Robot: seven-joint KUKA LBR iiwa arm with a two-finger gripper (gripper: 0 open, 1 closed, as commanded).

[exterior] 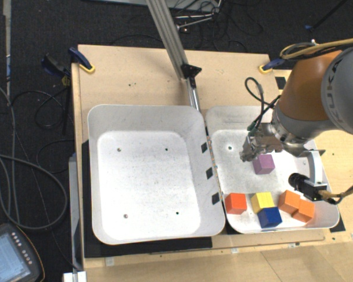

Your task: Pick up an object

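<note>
**Hovering over the purple block, right bin**

Starting at my claw (253,150): it sits in the upper middle of the right bin (223,125), dark and blurry against the white floor. I can't tell how far it is spread, and I can't see anything caught in it.

Purple block (263,163) is the nearest thing, just beside the claw, down and to the right of it in the camera view. It looks touching or almost touching the claw tip; can't say which. Block looks roughly cubic, no clear long axis, edges slightly turned against the bin wall. My judgement: this is the target, and the move needs a small shift toward the bin's lower right to centre over it before closing.

Farther out, along the bin's near edge, well apart from the claw: orange block (236,202), yellow block (262,201) with blue block (270,217) touching it, then two more orange blocks (297,205) in the right corner.

Left bin (100,157) lies across the divide, on the desk (135,75).
</note>
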